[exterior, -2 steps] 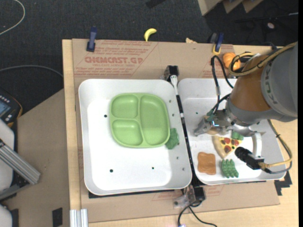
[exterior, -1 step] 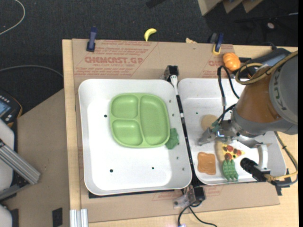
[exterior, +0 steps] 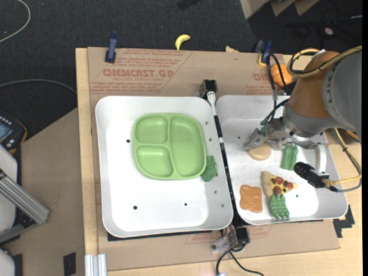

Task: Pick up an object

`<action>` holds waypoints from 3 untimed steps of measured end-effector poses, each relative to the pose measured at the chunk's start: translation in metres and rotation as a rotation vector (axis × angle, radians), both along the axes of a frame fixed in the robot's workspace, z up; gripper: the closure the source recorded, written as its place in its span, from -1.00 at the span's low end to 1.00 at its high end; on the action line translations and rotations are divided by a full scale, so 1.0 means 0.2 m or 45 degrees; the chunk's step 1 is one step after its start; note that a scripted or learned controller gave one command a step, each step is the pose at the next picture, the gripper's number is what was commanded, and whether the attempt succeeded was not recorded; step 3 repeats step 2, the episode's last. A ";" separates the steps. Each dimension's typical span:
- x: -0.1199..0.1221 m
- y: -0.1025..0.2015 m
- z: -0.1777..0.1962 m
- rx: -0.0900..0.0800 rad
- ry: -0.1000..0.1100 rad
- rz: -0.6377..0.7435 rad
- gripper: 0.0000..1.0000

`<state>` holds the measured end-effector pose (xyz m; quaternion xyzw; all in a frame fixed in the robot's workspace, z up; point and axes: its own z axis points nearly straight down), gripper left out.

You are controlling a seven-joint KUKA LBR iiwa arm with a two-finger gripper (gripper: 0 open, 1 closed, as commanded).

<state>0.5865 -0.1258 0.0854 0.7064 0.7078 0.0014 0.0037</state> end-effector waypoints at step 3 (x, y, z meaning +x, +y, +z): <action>0.41 0.44 0.53 0.004 -0.011 0.010 1.00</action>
